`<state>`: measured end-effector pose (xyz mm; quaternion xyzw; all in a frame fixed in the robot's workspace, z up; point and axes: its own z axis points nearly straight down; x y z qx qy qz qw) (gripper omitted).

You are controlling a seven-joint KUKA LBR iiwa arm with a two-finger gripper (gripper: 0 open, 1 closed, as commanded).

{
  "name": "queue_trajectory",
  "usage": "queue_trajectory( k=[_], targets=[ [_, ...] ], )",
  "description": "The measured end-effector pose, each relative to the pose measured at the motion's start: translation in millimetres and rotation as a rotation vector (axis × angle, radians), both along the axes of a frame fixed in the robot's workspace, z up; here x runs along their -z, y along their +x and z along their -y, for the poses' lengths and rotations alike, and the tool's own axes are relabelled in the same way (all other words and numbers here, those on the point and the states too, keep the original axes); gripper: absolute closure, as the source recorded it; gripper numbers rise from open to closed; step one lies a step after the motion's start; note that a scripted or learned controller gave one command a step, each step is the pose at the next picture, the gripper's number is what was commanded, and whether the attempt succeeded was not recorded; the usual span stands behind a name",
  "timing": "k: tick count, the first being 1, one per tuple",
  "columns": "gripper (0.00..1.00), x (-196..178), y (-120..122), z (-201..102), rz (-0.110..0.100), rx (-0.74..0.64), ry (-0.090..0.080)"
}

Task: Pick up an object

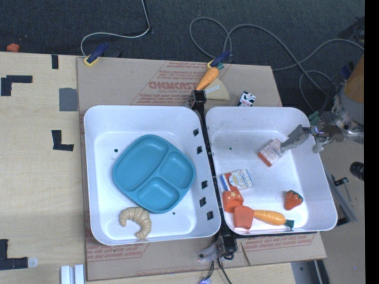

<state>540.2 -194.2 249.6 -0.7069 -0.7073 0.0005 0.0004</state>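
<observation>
Well, from the fixed camera above, the gripper (283,145) has its tip right against a small white-and-red carton (269,154) in the right-hand white bin (260,110), touching the carton's upper right corner. Whether it has closed on the carton or merely rests on it, I cannot tell from this slant. My guess is that this is the grasp step. The next move calls for a firm hold confirmed before any lift, then a straight rise clear of the bin wall.

Below and left of the gripper tip lies a flat white card with an orange and blue print (238,180). Further below are two orange-red plastic blocks (238,209), a toy carrot (269,217) and a red toy strawberry (292,199), all apart from the carton, so nothing crowds it. Well to the left, the other white bin (142,108) holds a blue divided plate (154,171) and a tan toy croissant (136,221).
</observation>
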Motion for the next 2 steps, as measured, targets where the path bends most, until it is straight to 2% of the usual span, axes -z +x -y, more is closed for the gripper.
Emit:
queue_trajectory(
  k=[1,2],
  targets=[
    [0.0,104.7,57.8,1.6,-0.003,-0.001,0.001],
    [0.0,154.3,67.3,-14.6,0.009,0.001,-0.007]
  ],
)
